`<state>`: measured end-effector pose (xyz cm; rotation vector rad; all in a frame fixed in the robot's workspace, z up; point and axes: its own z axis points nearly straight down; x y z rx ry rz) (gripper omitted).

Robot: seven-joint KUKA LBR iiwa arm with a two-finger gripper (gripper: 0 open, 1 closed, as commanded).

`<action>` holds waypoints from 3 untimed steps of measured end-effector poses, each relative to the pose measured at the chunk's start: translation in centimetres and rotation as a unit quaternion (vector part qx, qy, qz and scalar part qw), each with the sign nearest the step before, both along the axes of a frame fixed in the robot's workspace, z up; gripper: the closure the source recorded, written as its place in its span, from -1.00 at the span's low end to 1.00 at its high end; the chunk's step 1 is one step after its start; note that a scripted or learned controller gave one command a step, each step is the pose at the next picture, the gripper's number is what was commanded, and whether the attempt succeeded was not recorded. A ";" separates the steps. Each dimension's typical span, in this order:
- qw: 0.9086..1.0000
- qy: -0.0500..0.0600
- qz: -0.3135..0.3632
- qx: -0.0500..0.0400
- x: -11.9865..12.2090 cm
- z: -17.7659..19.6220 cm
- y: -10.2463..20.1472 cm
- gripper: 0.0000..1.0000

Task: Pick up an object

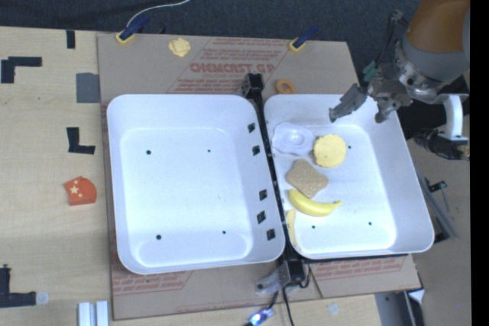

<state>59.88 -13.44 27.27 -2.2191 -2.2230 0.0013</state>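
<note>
The right bin (397, 187) holds several objects near its left side: a clear round lid (293, 140), a yellow round piece (330, 151), a tan bread-like slab (307, 179) and a banana (313, 204). My gripper (359, 109) hangs above the bin's far right corner, up and to the right of the yellow piece. Its two dark fingers are spread apart, with nothing between them.
The left bin (183, 179) sits beside the right one, with a black clip divider (260, 156) between them. On the cardboard lie a yellow lump (179, 47) and a small ring (284, 86). A red object (81, 191) rests on the bench at left.
</note>
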 end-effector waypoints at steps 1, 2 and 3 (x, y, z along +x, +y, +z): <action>1.000 0.007 -0.003 0.001 -4.8 -10.6 -4.5 -1.00; 1.000 0.000 -0.001 -0.001 -2.7 -19.2 -9.0 -1.00; 1.000 -0.002 0.001 0.000 2.0 -17.0 -8.8 -1.00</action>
